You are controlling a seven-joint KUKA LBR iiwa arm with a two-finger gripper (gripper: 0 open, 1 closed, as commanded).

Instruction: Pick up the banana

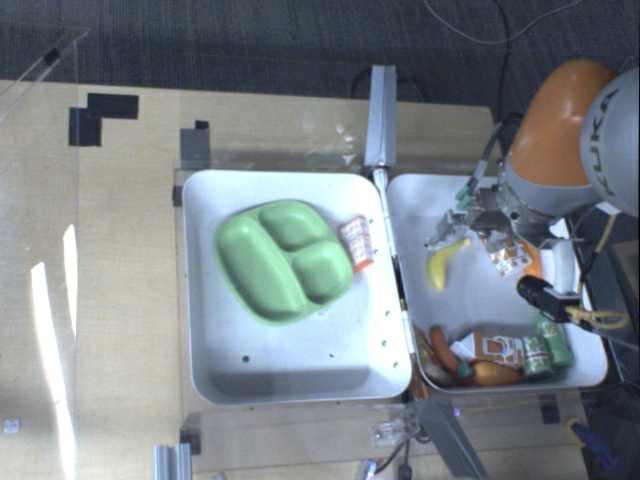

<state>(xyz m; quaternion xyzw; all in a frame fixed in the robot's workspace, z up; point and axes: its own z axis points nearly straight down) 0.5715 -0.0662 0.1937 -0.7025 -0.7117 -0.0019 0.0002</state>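
Observation:
The yellow banana point(441, 264) lies in the right bin point(420, 208), near that bin's left wall. My gripper point(460, 226) hangs just above and to the right of the banana's upper end, very close to it or touching it. The grey arm with its orange band point(560, 123) comes in from the right and hides the bin's far right corner.
The left bin point(215, 368) holds a green divided plate point(285, 258) with a small red-and-white packet point(357, 242) beside it. Along the right bin's near edge lie a sausage point(440, 353), a carton point(495, 348) and a green bottle point(552, 353). A snack packet point(510, 257) sits under the wrist.

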